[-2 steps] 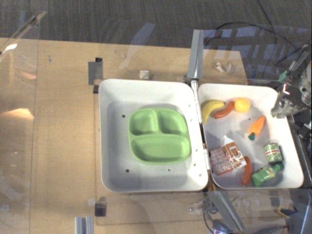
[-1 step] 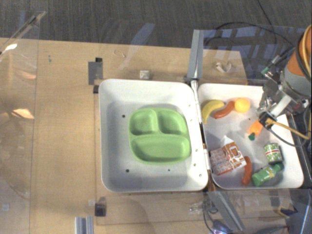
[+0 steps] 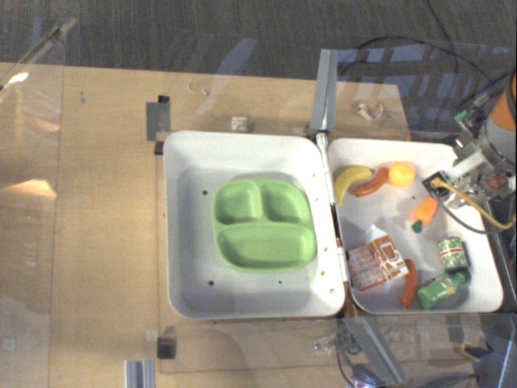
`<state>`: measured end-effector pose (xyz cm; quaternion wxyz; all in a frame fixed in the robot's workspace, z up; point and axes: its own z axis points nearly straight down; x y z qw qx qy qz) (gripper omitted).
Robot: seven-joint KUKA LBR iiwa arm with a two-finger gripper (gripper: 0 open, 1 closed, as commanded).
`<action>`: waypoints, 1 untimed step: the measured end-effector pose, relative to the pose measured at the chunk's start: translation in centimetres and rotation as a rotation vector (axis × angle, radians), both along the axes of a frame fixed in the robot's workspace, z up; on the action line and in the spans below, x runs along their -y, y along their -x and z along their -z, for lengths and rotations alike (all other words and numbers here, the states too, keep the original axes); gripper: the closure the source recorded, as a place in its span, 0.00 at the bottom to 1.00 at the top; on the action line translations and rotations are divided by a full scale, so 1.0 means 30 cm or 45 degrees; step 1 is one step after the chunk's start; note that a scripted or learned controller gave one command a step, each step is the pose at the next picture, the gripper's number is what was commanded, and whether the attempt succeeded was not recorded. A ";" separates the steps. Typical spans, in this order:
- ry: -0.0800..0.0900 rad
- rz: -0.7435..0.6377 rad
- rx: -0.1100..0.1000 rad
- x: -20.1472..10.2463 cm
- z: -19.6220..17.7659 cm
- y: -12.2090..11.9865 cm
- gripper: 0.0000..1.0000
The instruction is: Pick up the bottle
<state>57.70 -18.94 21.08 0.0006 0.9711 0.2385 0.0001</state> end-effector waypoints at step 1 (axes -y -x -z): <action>0.000 0.339 0.000 0.049 -0.010 -0.065 1.00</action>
